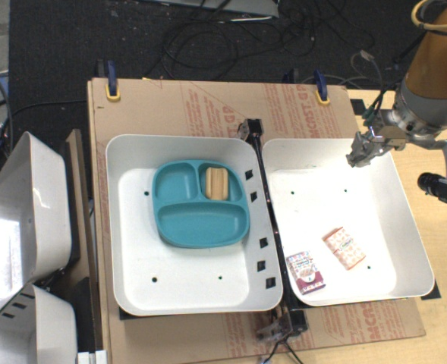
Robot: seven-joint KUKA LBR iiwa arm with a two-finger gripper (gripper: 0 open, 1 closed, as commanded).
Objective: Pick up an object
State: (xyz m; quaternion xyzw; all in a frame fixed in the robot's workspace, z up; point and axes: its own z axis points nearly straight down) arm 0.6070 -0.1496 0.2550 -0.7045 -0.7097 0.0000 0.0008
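Note:
Two small packets lie in the right bin [405, 226] near its front: a pink-and-white one [344, 248] and a purple-and-white one [306, 271] to its left. My gripper [359, 154] hangs over the bin's back right corner, well away from both packets, with nothing seen in it. In the left bin [124, 226] sits a teal divided plate [201, 205] with a tan block [217, 183] in its upper right compartment.
The bins stand on a cardboard sheet [208, 108] clamped at the back. Black clips [262, 241] line the seam between the bins. White tubs [22, 226] stand off the bench on the left. Cables lie on the dark floor behind.

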